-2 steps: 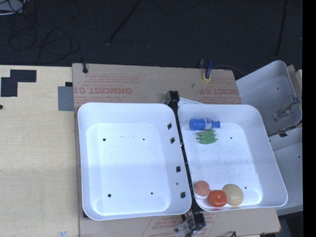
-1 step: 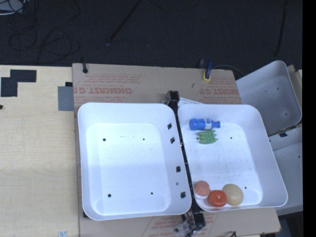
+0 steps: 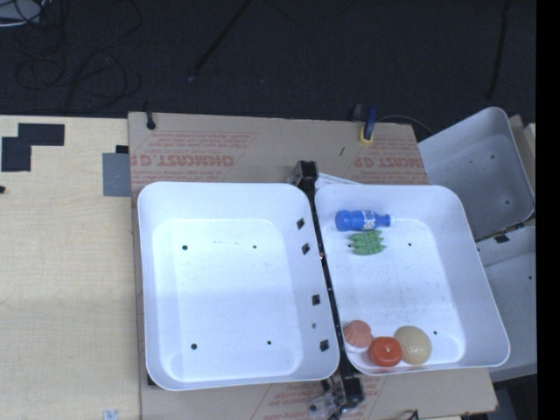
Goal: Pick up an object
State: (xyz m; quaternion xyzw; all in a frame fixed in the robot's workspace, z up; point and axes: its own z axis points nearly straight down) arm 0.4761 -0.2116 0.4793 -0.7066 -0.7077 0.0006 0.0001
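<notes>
The right bin [image 3: 455, 261] holds a blue bottle [image 3: 360, 220] lying on its side near the far left corner. A small green leafy item [image 3: 367, 244] lies just in front of the bottle. At the bin's near edge sit a pinkish round piece [image 3: 357, 332], a red tomato-like ball [image 3: 384, 351] and a beige round item [image 3: 414, 344], close together.
The left bin [image 3: 166, 234] sits beside the right one, joined by a black clamp strip [image 3: 317, 261]. Both rest on a cardboard sheet [image 3: 227, 151] on a wooden bench [image 3: 61, 269]. A grey-white panel [image 3: 477, 160] leans at the far right.
</notes>
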